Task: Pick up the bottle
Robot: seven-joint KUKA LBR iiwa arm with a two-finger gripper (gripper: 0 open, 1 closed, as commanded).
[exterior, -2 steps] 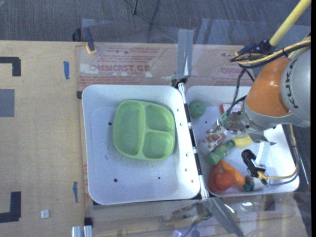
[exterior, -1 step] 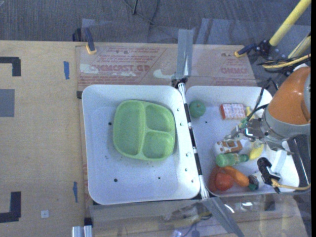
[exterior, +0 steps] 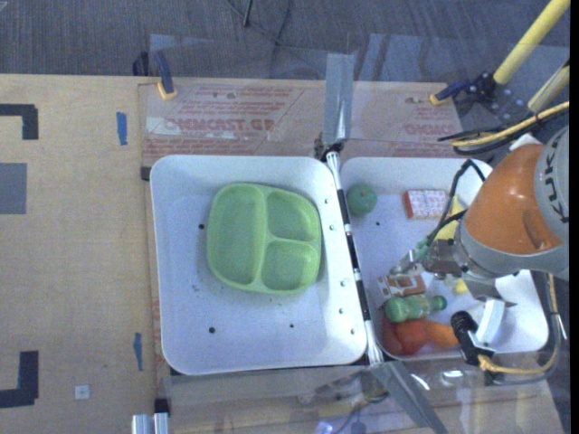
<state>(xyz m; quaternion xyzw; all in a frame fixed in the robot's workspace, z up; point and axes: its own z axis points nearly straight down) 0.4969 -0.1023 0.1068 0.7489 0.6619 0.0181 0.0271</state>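
Note:
A small green bottle point(exterior: 412, 308) lies on its side near the front left of the right bin point(exterior: 525, 333), cap end pointing right. My gripper point(exterior: 423, 259) hangs over the middle of that bin, just behind the bottle and above a small brown-and-white carton point(exterior: 403, 284). Nothing shows held in it. The grey wrist and orange band point(exterior: 508, 213) cover the bin's right part.
A red tomato-like item point(exterior: 407, 335) and an orange carrot point(exterior: 441, 334) lie in front of the bottle. A green ball point(exterior: 362, 198) and a red packet point(exterior: 423, 203) sit at the bin's back. The left bin point(exterior: 172, 269) holds a green divided plate point(exterior: 264, 237).

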